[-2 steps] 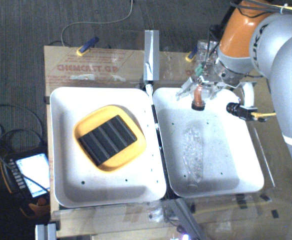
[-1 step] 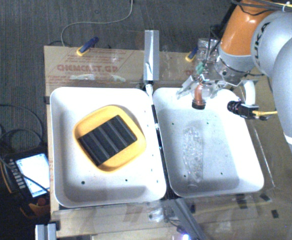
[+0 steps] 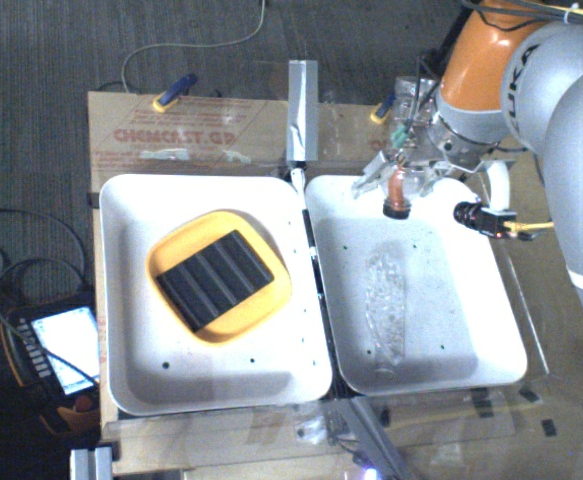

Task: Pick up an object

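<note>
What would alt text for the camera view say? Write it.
A grey and orange robot arm hangs its gripper over the right white bin's far edge. The left bin holds a yellow tray with a black ribbed insert.

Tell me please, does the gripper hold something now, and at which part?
It cannot be told. A small copper-coloured object sits right at the gripper, above the right bin's far edge, but the contact is too small to see.

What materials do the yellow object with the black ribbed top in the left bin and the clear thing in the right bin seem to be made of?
The yellow object looks like moulded plastic with a matte to slightly glossy finish: even colour, rounded edges. Its black ribbed top could be rubber or dark plastic; the grooves show but the view cannot settle it. The clear thing seems to be thin transparent plastic, crinkled and glinting, with the white right bin showing through.
</note>
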You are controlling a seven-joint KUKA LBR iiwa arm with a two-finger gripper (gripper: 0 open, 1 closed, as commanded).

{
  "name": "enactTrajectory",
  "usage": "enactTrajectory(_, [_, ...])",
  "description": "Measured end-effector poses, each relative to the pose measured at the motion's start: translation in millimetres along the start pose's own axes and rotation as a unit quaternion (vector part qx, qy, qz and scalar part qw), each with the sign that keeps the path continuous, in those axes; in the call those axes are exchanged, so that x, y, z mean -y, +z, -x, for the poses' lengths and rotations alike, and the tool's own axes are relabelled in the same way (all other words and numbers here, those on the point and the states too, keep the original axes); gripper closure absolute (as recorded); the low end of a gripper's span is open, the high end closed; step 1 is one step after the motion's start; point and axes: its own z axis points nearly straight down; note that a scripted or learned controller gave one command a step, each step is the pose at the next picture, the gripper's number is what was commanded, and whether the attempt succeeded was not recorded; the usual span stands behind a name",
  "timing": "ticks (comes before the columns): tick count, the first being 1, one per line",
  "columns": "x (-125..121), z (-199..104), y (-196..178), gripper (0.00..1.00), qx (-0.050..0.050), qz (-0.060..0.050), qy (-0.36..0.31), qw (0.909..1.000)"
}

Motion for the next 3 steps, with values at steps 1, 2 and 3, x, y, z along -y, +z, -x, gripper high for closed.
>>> enactTrajectory(1, [8,42,83,0.00,0.005,0.000,0.014,0.9999])
enactTrajectory(2, [0,51,106,0.00,0.004,-0.001,-0.036,0.9994])
enactTrajectory(3, [4,55,106,0.00,0.005,0.007,-0.052,0.9986])
